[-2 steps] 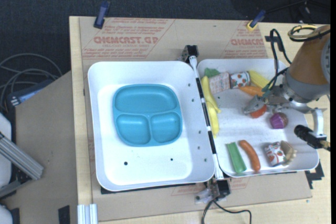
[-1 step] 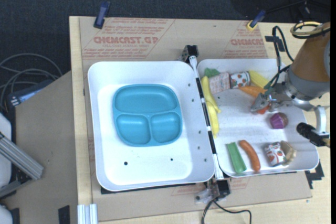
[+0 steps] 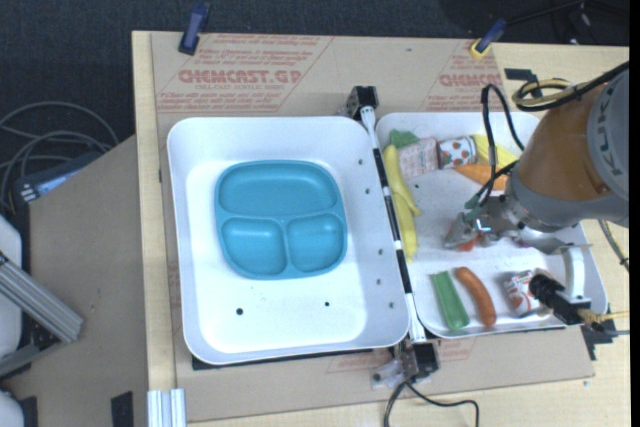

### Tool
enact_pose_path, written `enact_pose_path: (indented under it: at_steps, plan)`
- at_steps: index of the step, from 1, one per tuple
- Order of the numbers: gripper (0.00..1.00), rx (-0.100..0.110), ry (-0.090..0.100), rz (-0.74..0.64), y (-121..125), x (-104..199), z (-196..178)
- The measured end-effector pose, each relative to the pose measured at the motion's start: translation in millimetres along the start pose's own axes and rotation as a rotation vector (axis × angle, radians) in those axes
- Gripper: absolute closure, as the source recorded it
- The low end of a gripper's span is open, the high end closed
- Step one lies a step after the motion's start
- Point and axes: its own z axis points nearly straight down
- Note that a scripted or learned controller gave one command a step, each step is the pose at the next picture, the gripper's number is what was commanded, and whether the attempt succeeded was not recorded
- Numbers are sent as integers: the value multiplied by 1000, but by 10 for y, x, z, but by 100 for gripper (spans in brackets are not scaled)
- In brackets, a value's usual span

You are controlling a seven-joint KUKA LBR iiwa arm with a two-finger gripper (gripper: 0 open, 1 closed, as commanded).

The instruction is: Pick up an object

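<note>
The end effector [image 3: 470, 230] is lowered into the shallow white right bin [image 3: 425, 305], presumably for a grasp; its opening cannot be told, and nothing is seen held. Just below it lie a green bean-shaped toy [image 3: 448, 299] and an orange sausage-shaped toy [image 3: 476, 295]; far left, a blue divided plastic plate [image 3: 280, 218] sits in the left bin [image 3: 200, 315].

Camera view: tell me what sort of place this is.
Probably a robotics lab's grasping test bench. Two white bins sit side by side on a protective-papered board, toy food like a green pepper fills the right bin, and loose cables lie on dark carpet.
</note>
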Motion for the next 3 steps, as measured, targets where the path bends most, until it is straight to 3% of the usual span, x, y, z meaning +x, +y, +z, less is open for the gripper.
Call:
enact_pose_path:
  at_steps: [1,2,3]
  plan:
    - [100,2,1,0,366,776,-986]
    - [0,4,0,1,359,767,-979]
    - [0,5,-1,2,-325,536,-979]
